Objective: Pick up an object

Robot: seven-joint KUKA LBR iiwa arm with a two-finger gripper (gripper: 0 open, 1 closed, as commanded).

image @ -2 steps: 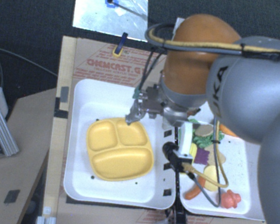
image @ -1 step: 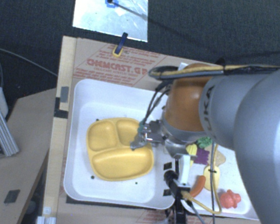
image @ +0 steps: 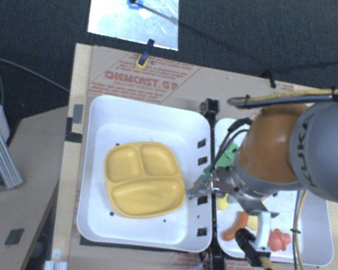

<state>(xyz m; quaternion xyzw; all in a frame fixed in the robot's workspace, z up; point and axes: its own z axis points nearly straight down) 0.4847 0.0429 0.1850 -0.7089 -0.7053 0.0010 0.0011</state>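
Gripper: the gripper (image: pixel 202 186) hangs low over the inner edge where the two bins meet, its metal tip just off the yellow plate's right rim; whether it is spread or closed cannot be told, and nothing is seen held in it.
Arm: the grey arm (image: pixel 334 146) comes in from the right, its orange band (image: pixel 271 146) sitting above the right bin and hiding much of it.
Yellow plate: a divided yellow plate (image: pixel 143 178) lies flat in the middle of the left bin (image: pixel 106 115).
Right bin: the right bin (image: pixel 323 242) holds small toys near its front: an orange carrot-like piece (image: pixel 235 226), a red-orange piece (image: pixel 278 239) and a yellow bit (image: pixel 222 202).
Green item: a green thing (image: pixel 229 154) shows beside the wrist, partly hidden.
Bench: brown cardboard (image: pixel 140 76) lies under both bins.
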